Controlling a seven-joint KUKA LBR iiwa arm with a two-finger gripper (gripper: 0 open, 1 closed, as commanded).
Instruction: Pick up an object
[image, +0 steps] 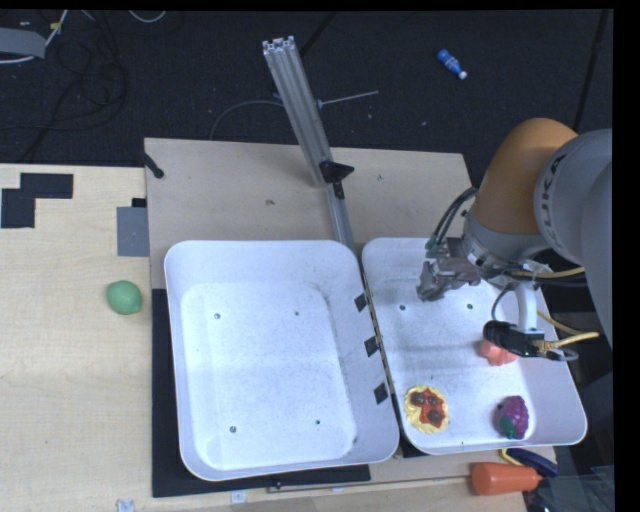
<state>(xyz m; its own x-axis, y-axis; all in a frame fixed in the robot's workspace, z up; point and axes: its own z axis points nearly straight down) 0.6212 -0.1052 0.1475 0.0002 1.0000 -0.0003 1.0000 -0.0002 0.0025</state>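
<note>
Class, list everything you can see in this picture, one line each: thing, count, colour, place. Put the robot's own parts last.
Bins: 2, white, side by side on the bench.
Yellow-and-red item: 1, right bin, near edge.
Purple item: 1, purple with green, right bin, near right corner.
Pink item: 1, right bin, right side.
Green ball: 1, on the wooden bench left of the bins.
Orange item: 1, outside the right bin, at the bottom.
Metal rail: 1, silver, behind the bins.
Blue item: 1, on the dark floor, top.
Arm: 1, grey and orange, from the right.
Gripper: 1, over the right bin's far part.
</note>
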